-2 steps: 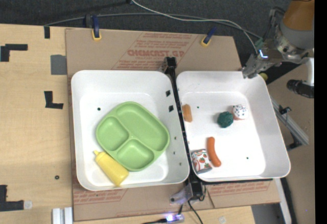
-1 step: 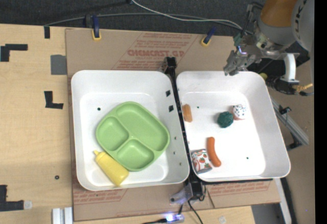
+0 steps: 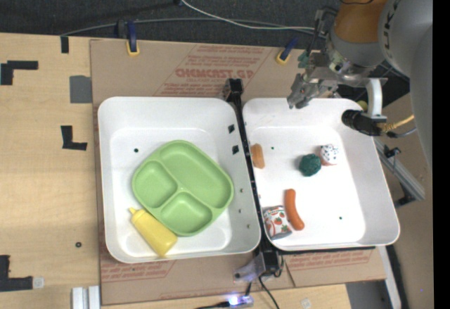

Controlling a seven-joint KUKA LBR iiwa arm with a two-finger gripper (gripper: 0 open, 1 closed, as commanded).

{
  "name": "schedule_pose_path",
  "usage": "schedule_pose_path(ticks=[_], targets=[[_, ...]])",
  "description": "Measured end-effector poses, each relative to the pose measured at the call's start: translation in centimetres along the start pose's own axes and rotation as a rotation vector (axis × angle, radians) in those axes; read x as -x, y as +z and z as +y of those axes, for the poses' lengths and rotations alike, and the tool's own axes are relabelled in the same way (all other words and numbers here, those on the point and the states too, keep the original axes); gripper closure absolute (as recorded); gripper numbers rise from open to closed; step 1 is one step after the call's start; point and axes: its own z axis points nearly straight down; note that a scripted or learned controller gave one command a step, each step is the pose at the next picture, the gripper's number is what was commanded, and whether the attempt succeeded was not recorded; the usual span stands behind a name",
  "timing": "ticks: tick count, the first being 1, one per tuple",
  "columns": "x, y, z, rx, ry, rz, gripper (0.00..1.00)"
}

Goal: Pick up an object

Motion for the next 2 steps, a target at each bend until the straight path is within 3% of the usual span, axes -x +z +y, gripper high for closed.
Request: schedule_pose_path(ticks=[1,2], targets=[[-4.7,0.9,1.0,0.001,0.0,-0.001,1.0],[-10.8,1.5,0.3,-0.001,-0.002,0.001,1.0]])
